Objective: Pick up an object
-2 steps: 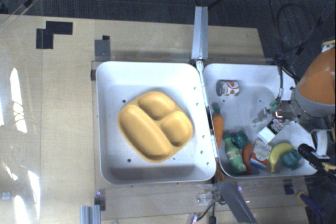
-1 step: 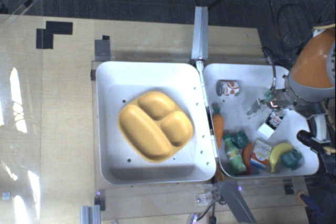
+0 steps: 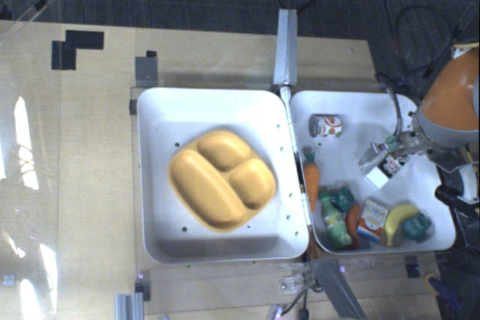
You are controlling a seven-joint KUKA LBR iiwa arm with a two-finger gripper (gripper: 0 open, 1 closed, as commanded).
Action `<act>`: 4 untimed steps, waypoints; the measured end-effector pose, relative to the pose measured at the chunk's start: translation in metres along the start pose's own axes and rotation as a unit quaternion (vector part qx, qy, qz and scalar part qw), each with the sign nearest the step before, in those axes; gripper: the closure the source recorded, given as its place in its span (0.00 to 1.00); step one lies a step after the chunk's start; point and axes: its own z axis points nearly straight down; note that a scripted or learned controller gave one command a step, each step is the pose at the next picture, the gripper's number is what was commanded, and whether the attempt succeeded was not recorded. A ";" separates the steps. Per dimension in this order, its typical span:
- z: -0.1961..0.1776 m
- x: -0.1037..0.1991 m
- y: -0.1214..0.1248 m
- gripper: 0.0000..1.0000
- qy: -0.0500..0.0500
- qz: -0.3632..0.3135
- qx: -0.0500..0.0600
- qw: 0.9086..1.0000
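The right bin (image 3: 352, 105) carries the toys: a small can (image 3: 326, 125) lies to the left of the claw (image 3: 384, 160) and further back, a carrot (image 3: 311, 180) sits at the bin's left wall, and a green vegetable (image 3: 336, 217), a small carton (image 3: 373, 219) and a banana (image 3: 397, 221) crowd the near edge below the claw. Whether the claw is apart or together cannot be told. Far left of it, the left bin (image 3: 154, 161) holds a yellow divided tray (image 3: 221, 180).
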 end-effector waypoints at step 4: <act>-0.019 -0.016 -0.029 0.00 -0.002 0.005 0.003 1.000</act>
